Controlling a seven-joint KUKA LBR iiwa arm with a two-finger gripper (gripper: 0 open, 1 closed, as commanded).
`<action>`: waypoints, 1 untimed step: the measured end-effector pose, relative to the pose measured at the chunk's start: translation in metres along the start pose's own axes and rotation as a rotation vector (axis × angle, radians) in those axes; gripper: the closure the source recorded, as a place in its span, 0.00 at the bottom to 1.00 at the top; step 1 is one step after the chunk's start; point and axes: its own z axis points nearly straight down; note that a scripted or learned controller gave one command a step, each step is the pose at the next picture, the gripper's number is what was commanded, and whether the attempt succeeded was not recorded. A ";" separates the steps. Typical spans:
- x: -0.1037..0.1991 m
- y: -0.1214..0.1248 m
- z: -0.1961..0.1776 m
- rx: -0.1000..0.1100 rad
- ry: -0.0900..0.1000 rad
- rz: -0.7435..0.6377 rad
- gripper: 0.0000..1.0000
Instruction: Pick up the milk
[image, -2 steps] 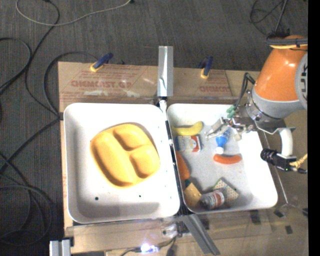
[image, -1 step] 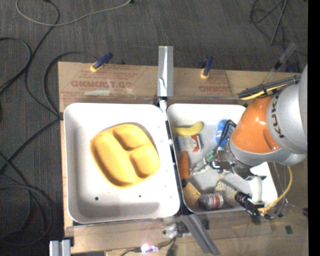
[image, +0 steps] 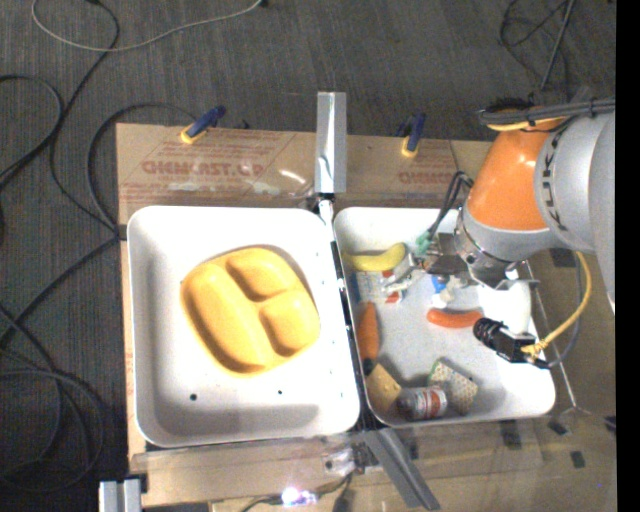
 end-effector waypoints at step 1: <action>-0.057 -0.045 0.095 -0.009 0.000 0.035 0.00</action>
